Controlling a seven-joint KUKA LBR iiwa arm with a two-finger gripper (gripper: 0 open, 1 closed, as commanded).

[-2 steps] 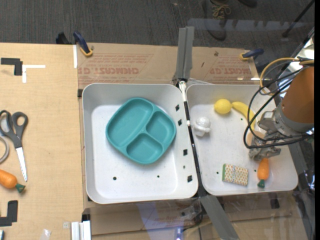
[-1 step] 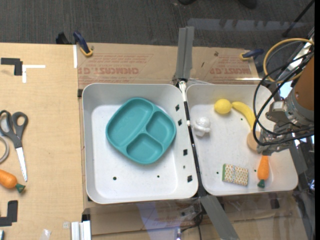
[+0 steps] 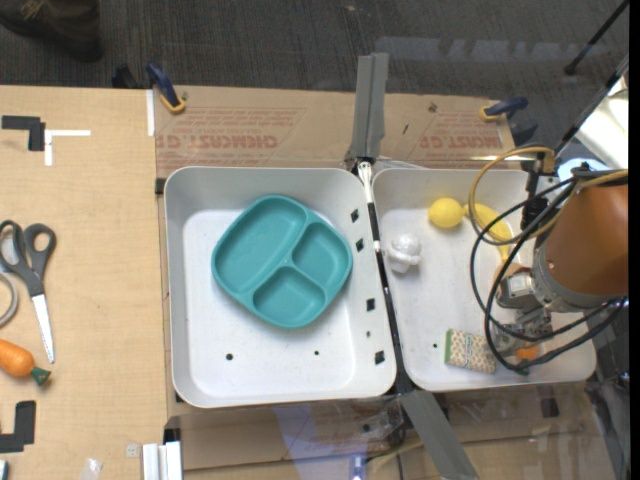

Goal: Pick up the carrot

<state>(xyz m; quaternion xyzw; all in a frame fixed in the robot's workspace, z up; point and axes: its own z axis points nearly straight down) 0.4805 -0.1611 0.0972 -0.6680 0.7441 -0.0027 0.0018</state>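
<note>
Red lettering ran across the cardboard [image 3: 270, 133] behind the bins. It appeared reversed and could not be read reliably

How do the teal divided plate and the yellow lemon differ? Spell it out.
The teal divided plate lies in the left bin; the lemon lies in the right bin. The plate is flat, wide and split into three compartments; the lemon is small and rounded. The plate is teal; the lemon is yellow. Both rest on a white bin floor, apart from the gripper.
</note>
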